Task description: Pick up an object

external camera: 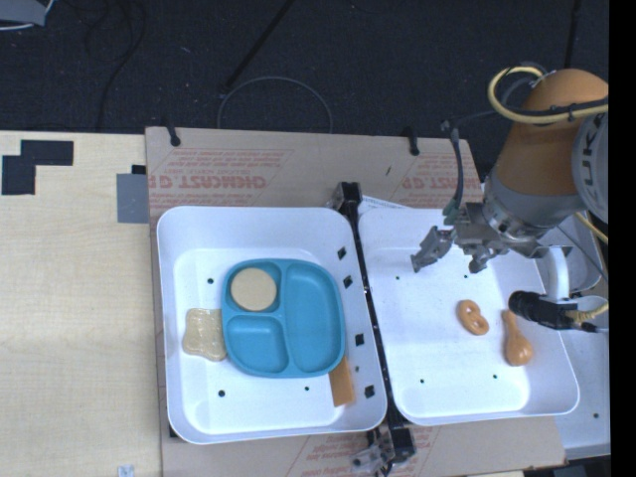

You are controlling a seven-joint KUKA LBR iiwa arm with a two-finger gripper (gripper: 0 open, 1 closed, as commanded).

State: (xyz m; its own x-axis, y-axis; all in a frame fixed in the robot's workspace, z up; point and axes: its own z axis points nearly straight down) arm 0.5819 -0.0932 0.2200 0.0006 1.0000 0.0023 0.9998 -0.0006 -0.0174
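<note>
We see the gripper (453, 249) spread open and holding nothing above the pretzel (473, 317), beside an upright-lying orange drumstick (516, 340)

Two shallow white bins (189, 266) (556, 391), one blue divided plastic tray (298, 341), one round tan disc (252, 288), one pale yellowish piece (204, 334), one orange-brown flat strip (342, 384), one orange pretzel-shaped piece (473, 317), one orange drumstick-shaped piece (516, 341).

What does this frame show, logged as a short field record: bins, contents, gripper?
left bin: blue divided plate with a round tan piece in one compartment; pale yellow piece and orange-brown strip beside the plate
right bin: orange pretzel-shaped piece, orange drumstick-shaped piece
gripper: open, above right bin, holding nothing
</note>
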